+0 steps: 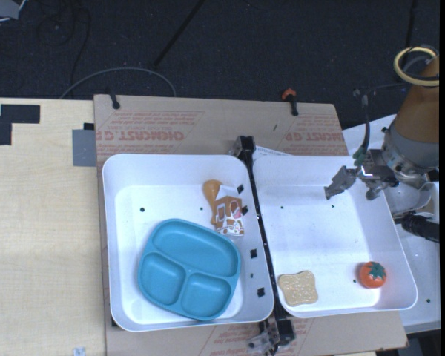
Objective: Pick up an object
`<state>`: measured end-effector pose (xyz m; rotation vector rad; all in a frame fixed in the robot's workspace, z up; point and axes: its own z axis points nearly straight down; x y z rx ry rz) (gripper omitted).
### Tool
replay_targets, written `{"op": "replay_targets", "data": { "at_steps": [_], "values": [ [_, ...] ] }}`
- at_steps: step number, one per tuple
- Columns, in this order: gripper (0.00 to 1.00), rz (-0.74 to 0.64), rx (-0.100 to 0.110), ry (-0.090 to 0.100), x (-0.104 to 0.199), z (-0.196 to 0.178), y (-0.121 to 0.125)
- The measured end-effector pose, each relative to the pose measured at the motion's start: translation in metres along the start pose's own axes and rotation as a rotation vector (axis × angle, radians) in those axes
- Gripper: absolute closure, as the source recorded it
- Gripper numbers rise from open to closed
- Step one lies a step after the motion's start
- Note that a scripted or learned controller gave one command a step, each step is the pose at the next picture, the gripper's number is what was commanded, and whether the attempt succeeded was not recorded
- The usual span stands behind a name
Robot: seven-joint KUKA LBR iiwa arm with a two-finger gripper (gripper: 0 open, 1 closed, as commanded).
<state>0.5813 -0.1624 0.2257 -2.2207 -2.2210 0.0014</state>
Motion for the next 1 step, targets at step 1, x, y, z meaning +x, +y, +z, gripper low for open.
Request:
{"op": "replay_targets", "data": {
  "at_steps": [1],
  "values": [
    [0.0,0.0,0.006,0.002,0.0068,0.0606,-0.0054]
  ]
}}
